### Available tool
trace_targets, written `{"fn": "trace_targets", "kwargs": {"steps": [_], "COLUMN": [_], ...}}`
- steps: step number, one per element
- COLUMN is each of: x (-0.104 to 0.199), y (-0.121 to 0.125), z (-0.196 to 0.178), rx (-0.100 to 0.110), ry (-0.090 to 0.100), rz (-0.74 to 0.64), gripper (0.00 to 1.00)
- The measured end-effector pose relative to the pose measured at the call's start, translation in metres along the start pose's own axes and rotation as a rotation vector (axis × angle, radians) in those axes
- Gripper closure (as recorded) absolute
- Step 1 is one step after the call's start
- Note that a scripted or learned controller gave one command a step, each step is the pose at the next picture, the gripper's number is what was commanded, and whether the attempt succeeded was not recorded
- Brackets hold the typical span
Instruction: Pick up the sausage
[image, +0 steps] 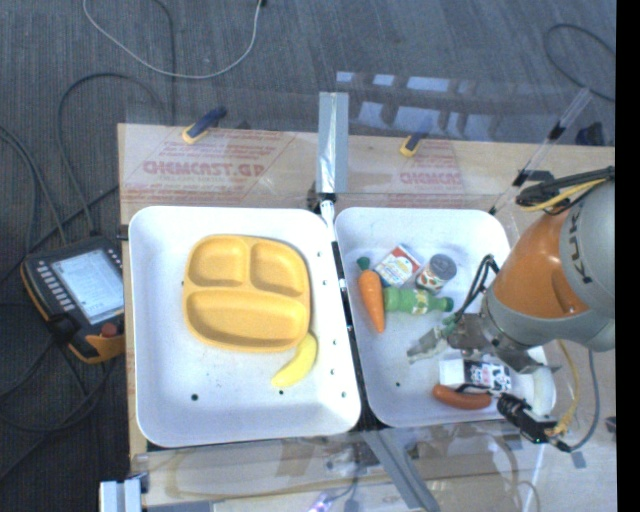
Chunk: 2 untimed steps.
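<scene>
Your tool (432, 345), grip state unreadable from here, hangs over the right bin (470, 228), sausage (461, 398) lying at its five o'clock.

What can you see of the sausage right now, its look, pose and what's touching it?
The sausage is a short reddish-orange link with rounded ends and a smooth, plastic-looking skin. It lies flat and roughly level across the picture on the floor of the right bin, near that bin's front edge. The arm's wrist hangs just above it and hides part of its upper side. A small white carton sits right behind it, seemingly touching. The gripper is up and to the left, not on it.
</scene>
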<state>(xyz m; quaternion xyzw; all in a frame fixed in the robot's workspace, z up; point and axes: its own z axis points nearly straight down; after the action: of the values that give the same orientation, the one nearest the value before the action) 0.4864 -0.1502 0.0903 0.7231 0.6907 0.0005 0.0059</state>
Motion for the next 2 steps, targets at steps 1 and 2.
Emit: {"fn": "trace_targets", "kwargs": {"steps": [1,2], "x": [-0.0004,0.004], "y": [0.0025,0.0031], "z": [-0.0004,-0.0007], "rx": [-0.007,-0.01], "ry": [-0.002,-0.007], "rz": [-0.21,-0.285], "gripper": [0.0,0.0]}}
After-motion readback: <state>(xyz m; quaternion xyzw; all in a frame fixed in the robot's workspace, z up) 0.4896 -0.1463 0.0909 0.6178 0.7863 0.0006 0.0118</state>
